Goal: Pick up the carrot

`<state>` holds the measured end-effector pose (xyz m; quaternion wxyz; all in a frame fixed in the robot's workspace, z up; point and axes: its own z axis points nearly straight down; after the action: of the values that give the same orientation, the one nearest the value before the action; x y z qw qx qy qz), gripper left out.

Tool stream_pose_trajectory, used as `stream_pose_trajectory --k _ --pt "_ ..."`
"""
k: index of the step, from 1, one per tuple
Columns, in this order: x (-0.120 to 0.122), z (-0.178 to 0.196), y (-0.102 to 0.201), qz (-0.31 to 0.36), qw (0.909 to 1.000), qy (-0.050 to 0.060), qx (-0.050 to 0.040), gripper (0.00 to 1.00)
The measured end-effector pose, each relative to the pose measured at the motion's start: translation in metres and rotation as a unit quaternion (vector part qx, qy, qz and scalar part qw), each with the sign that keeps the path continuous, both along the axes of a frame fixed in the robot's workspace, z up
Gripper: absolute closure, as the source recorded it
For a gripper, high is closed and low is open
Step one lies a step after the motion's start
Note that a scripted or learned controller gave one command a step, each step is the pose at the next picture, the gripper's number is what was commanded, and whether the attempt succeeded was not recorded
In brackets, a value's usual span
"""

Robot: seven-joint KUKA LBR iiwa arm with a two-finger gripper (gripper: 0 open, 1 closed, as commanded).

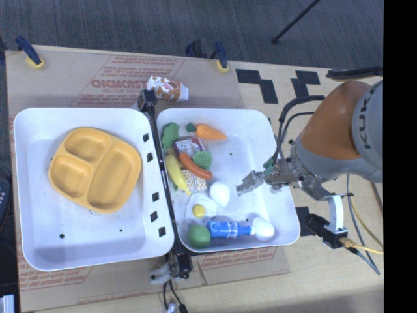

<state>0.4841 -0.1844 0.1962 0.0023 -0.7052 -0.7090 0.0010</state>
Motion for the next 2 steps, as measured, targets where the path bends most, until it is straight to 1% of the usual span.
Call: stream_pose_trajectory --k 1,2 --pt "0.067 -0.042 0.034 -0.002 1.0 0.0 -0.0005 0.0" --pt "0.122 -0.105 0.06 0.026 0.9997 -0.001 -0.0005 0.0"
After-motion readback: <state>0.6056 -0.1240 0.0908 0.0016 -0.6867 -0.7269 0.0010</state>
